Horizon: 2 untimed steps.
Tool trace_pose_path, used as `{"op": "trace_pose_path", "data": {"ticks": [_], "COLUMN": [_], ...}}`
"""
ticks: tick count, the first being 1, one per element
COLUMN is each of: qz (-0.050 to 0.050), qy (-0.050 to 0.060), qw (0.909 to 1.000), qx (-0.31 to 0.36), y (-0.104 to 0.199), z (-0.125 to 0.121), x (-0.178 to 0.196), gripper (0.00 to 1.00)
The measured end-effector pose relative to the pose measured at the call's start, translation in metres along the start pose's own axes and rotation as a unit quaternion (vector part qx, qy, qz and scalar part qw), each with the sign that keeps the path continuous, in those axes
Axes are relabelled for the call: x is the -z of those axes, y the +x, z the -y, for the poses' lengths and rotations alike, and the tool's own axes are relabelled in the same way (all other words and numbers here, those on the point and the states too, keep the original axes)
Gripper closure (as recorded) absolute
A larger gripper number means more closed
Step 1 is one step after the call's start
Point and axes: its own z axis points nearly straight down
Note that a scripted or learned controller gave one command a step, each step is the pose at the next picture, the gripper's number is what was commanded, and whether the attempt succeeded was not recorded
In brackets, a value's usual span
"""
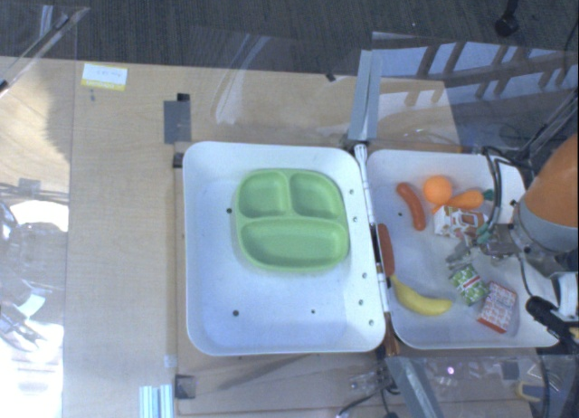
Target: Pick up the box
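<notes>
The metal two-finger gripper (477,246) hovers just beside a small white-and-red cardboard box (458,222); its jaw state I cannot tell.

small red-and-white box (497,307) lying flat, tilted, near right bin's front right corner.

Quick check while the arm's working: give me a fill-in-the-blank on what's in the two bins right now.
1. The green tray lies in the ____ bin as the camera sees it.
2. The banana is colored ____.
3. The orange lies in the same bin as the ____ tray? No: it shares the right bin with the banana, so the tray's bin holds ____ pieces of fruit.

Missing words: left; yellow; green; no
</notes>
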Motion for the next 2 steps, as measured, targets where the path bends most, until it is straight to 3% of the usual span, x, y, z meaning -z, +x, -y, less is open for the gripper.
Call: {"op": "trace_pose_path", "data": {"ticks": [2], "qz": [0.000], "qy": [0.000], "qw": [1.0000], "qx": [0.000], "y": [0.0000], "z": [0.0000], "x": [0.0000], "gripper": [0.00]}}
